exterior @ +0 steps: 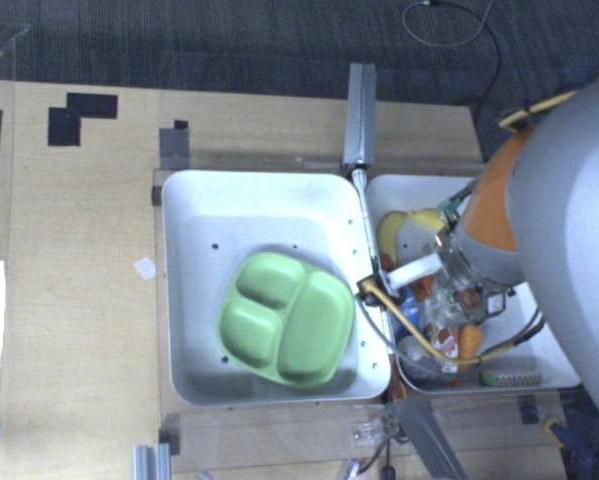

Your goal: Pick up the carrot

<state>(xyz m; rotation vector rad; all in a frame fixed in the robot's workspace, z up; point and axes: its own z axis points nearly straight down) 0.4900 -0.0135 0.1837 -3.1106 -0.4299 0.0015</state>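
1. Camera view shows us two shallow white bins side by side: the left white bin (184,298) and the right white bin (379,193).
2. We see a green plastic tray with three sections (287,316) lying in the left bin.
3. Our grey arm with the orange band (539,208) reaches down into the right bin, over a pile of small things.
4. We see a small orange carrot (468,341) low in the right bin, just beside the gripper (447,313).
5. We cannot tell how the claw stands; the wrist and clutter hide it.
6. We think the carrot is not lifted yet. The grab and the lift are left to do.
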